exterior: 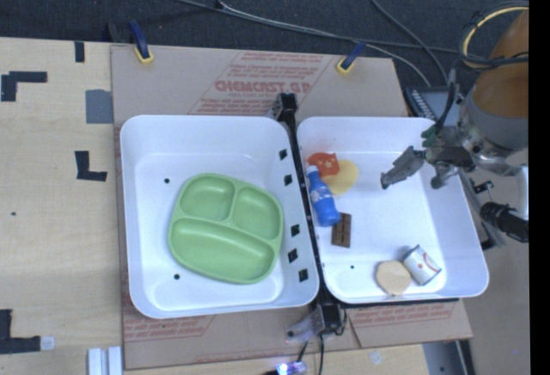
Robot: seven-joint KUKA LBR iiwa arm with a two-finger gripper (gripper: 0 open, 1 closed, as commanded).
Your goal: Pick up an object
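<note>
The right bin point(447, 218) holds several small objects. A red piece point(323, 162) and a yellow piece point(343, 177) lie near its left wall, with a blue bottle point(323, 200) and a brown bar point(342, 230) just below them. A tan round piece point(394, 278) and a small silver can point(421, 264) lie at the front. My gripper point(418, 176) hangs over the bin's upper right part, open, with nothing between its fingers. It is to the right of the yellow piece and apart from every object.
A green divided plate point(227, 227) lies in the left bin point(142, 193). The two bins meet along a black-clipped divider point(298, 210). Cables run over the dark floor behind the bench, and two clamps hold the cardboard sheet's far edge.
</note>
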